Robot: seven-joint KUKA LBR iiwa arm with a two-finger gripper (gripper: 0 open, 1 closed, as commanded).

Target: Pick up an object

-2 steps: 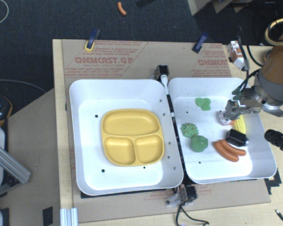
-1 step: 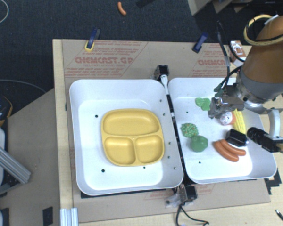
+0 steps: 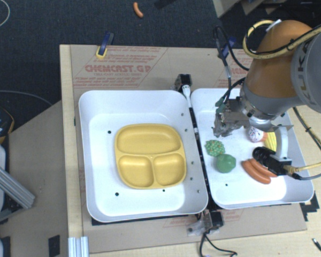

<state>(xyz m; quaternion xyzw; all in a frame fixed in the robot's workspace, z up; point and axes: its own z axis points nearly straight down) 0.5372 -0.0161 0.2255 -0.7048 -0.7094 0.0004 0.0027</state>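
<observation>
The right bin (image 3: 246, 197) holds every loose piece, all crowded in its middle and towards its right wall. Its near left corner is bare floor. A knobbly green piece (image 3: 214, 147) sits close to the bin's left wall, and a smoother green piece (image 3: 225, 163) touches it on the near side. An orange sausage (image 3: 255, 171) lies to their right, its long axis slanting from the bin's middle towards the near right corner. A yellow piece (image 3: 271, 141) lies lengthwise from far to near, beside a small red-and-white thing (image 3: 254, 135).

The left bin (image 3: 96, 122) carries a yellow divided plate (image 3: 150, 155) in its middle, with bare floor all round.

The arm (image 3: 281, 63) bends down over the right bin's far half. The gripper (image 3: 223, 128) hangs just beyond the knobbly green piece. I cannot tell whether it is open or closed.
</observation>
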